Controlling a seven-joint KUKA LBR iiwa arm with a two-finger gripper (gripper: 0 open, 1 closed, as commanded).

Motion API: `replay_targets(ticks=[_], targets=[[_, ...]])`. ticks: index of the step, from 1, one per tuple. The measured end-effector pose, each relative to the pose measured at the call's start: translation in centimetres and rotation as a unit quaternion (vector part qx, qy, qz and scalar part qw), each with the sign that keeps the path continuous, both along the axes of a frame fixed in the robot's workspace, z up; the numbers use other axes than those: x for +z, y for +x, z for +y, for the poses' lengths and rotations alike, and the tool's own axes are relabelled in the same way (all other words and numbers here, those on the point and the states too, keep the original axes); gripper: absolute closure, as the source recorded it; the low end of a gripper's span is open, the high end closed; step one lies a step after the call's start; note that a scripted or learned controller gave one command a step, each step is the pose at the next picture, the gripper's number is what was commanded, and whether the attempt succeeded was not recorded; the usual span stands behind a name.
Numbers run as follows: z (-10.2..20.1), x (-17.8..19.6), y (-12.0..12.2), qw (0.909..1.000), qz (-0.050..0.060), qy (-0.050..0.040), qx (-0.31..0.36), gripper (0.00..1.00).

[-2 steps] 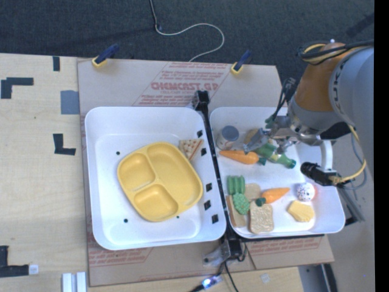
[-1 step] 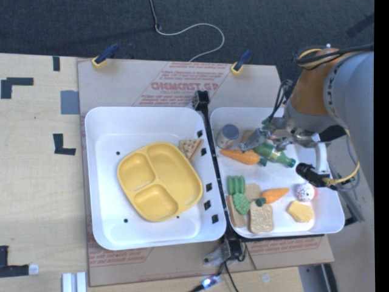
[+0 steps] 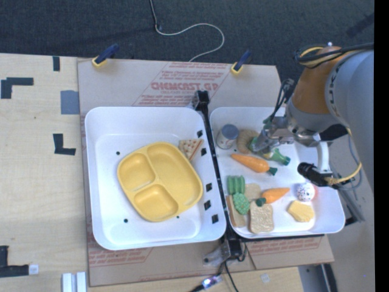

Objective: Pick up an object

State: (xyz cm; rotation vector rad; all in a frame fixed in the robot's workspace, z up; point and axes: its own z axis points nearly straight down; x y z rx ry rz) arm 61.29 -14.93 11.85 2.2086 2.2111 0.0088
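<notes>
- The grey arm (image 3: 340, 96) with its orange band reaches in from the right and bends down over the upper part of the right bin (image 3: 331, 224).
- The gripper (image 3: 265, 140) sits low among the toy food there, right at a tan round piece (image 3: 246, 141) and close above an orange carrot (image 3: 250, 162); from here I cannot tell how its jaws stand or whether anything is between them.
- A green piece (image 3: 281, 157) lies just beside the gripper, next to the carrot's leafy end.
- A small grey can (image 3: 228, 136) stands near the divider at the top left of the right bin.
- Lower in that bin lie a green ridged vegetable (image 3: 238, 193), a second, smaller carrot (image 3: 275, 194), a slice of bread (image 3: 262, 216), a white ball with red marks (image 3: 304, 191) and a yellow wedge of cheese (image 3: 301, 212).
- The left bin (image 3: 103, 224) holds a yellow tray (image 3: 159, 180) with 3 compartments, lying at a slant near the middle.
- A cracker (image 3: 190, 146) rests by the tray's upper right corner, touching or nearly touching its rim.
- Both bins sit on a cardboard sheet (image 3: 176, 84) on the table (image 3: 36, 181), held by 2 blue and yellow clamps (image 3: 105, 55) at the far edge.
</notes>
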Motion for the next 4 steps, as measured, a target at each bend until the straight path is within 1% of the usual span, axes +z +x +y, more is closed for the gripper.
replay_targets(ticks=[1, 2, 3, 4], targets=[[-0.8, 5.8, 0.3, 1.0, 0.006, 0.003, 0.0, 1.0], [-0.8, 11.0, 0.4, 1.0, 0.005, 0.003, 0.0, 1.0], [4.9, 10.7, -2.1, 0.9999, 0.009, 0.0047, 0.002, 1.0], [10.5, 10.2, -4.5, 0.9999, 0.01, 0.0046, 0.002, 1.0]])
